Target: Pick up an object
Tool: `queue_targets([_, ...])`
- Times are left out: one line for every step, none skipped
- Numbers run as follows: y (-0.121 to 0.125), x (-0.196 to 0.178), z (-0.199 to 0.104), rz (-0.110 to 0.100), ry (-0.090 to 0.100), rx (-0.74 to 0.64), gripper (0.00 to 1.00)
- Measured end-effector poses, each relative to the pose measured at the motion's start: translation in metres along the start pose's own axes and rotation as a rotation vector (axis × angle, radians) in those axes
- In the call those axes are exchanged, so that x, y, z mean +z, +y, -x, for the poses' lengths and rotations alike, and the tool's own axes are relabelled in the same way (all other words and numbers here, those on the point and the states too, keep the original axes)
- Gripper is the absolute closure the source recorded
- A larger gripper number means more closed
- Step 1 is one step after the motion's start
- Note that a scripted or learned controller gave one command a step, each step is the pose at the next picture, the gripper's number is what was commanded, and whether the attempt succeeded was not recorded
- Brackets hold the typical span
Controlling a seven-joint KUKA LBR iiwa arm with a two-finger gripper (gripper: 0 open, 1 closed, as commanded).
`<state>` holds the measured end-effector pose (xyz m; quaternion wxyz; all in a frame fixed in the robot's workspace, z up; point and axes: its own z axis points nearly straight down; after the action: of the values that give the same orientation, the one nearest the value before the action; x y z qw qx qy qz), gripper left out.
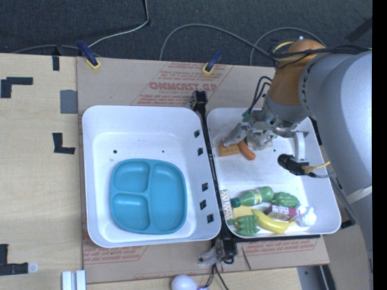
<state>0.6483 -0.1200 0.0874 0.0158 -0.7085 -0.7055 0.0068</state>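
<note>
1. Cardboard sheeting covers the bench [121, 80], and two shallow white bins sit on it side by side, with dark carpet beyond the far edge.
2. Inside the left bin [100, 125] lies a blue divided plate [148, 196], flat, nearer the front wall than the back.
3. Toward the front corner of the right bin [320, 219] there is a heap of toy food: a green bottle [257, 195], a yellow banana [271, 223] and some green pieces touching one another.
4. Apart from that heap, nearer the bin's back wall, an orange hot-dog toy [237, 149] lies on the floor.
5. Reaching in from the right, the grey arm has its gripper [257, 133] low over the back of the right bin, just beside or touching the hot-dog toy.
6. Whether the claw is spread or closed cannot be told: the wrist hides it, and nothing is seen clamped in it.
7. Judged from this, the task is in its reach-and-grasp stage: the approach looks made, but every object rests on the bin floor.
8. What remains is a firm grip and a lift clear of the bin.
</note>
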Motion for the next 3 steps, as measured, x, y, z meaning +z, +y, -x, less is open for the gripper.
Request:
queue_targets([-0.0031,-0.0006,-0.0057,0.01,-0.013,0.003,0.0])
queue_targets([-0.005,-0.001,-0.0061,0.015,-0.014,0.003,0.0])
queue_targets([-0.0011,-0.0005,-0.0023,0.003,-0.004,0.001,0.0])
